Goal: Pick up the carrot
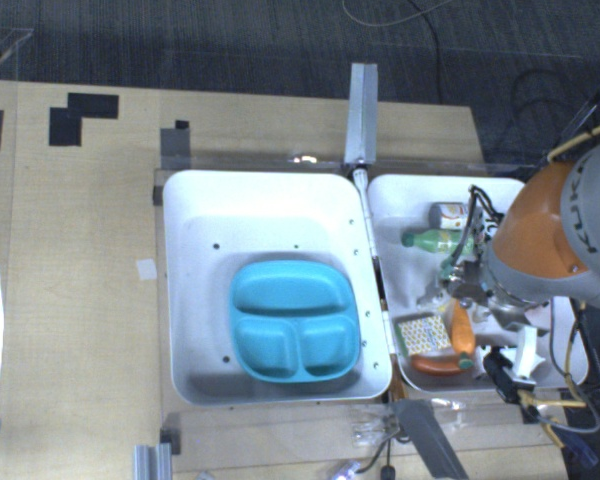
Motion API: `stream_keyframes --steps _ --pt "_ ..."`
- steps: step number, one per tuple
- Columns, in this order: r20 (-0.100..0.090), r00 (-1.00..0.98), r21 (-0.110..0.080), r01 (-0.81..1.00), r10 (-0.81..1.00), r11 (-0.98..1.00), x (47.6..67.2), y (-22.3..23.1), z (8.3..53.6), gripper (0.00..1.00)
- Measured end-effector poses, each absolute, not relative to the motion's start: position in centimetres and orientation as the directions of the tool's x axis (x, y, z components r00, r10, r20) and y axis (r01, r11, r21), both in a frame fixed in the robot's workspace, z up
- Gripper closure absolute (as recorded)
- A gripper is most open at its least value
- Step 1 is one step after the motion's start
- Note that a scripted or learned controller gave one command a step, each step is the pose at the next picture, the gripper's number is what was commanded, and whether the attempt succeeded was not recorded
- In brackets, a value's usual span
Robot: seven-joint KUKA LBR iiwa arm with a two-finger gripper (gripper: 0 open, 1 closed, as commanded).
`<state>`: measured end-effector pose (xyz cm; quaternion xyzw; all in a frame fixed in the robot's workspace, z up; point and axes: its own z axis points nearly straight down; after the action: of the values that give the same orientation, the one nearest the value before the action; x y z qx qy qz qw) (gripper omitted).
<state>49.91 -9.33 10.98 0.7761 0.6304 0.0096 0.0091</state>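
Observation:
The carrot [462, 334] is an orange tapered piece lying lengthwise near the front of the right bin [400, 208]. My gripper [458, 293] hangs directly over its far end, very close to it or touching it. The wrist and the orange band of the arm cover the spot where they meet. I cannot make out whether the carrot is held.
A patterned packet [422, 333] lies just left of the carrot, and a reddish long item [435, 366] lies in front of it. A green bottle [432, 239] and a small can [446, 213] sit at the back. The left bin [195, 208] holds a blue divided tray [292, 318].

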Motion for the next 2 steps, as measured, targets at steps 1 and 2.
stream_keyframes --steps 1,2 --pt "0.004 0.203 0.029 0.979 0.979 -0.203 50.1 -9.3 11.9 1.00" --pt "-0.001 0.098 0.005 0.995 0.995 -0.098 48.9 -5.9 25.7 1.00"
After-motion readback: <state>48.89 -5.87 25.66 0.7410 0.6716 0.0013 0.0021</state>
